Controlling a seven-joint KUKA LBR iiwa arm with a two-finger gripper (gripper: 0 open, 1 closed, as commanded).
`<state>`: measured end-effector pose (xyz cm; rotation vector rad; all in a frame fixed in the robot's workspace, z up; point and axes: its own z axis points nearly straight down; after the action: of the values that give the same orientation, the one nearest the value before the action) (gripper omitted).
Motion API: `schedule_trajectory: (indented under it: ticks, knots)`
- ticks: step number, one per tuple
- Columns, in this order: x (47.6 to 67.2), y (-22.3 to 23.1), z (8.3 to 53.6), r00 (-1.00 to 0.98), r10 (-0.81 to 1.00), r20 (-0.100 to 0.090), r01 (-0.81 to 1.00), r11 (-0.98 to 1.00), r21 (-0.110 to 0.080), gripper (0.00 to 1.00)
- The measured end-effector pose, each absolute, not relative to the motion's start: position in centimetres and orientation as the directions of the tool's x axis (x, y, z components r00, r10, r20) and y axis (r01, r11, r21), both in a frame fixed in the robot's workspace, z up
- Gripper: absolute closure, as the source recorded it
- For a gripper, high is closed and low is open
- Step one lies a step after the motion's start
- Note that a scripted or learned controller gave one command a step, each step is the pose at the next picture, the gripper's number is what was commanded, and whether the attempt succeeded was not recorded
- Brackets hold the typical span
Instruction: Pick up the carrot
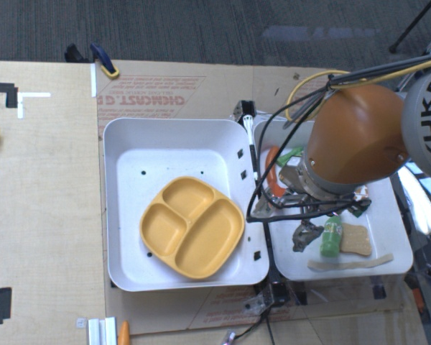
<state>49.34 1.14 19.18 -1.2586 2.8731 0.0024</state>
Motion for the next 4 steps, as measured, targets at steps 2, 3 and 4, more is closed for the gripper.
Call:
schedule_trajectory:
  ticks: [2, 3, 4]
  knots:
    - [49.3, 9.2, 12.4, -0.471, -0.882, -0.003, -0.882, 0.471, -0.001, 0.00]
    - [49.4, 9.2, 13.3, -0.473, -0.881, -0.007, -0.881, 0.473, -0.001, 1.00]
    - [50.2, 10.4, 10.1, -0.290, -0.957, -0.004, -0.957, 0.290, -0.012, 1.00]
